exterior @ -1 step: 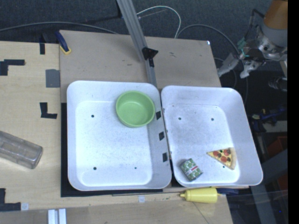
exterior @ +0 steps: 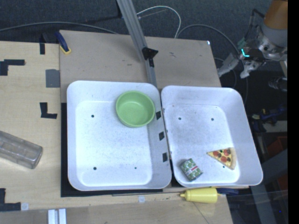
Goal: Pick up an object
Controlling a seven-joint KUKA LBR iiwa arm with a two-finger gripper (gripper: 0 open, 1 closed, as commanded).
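From the overhead camera I see my claw point(exterior: 244, 64) hanging off the worktop's far right corner, well clear of both bins; I cannot tell how it is set, and nothing is in it. The right bin point(exterior: 243, 125) holds a pizza slice point(exterior: 223, 157) near its right wall and a small green packet point(exterior: 191, 169) by its near edge. The green bowl point(exterior: 135, 108) sits in the left bin point(exterior: 79, 139). I judge the packet light and boxy, best pinched across its short sides.
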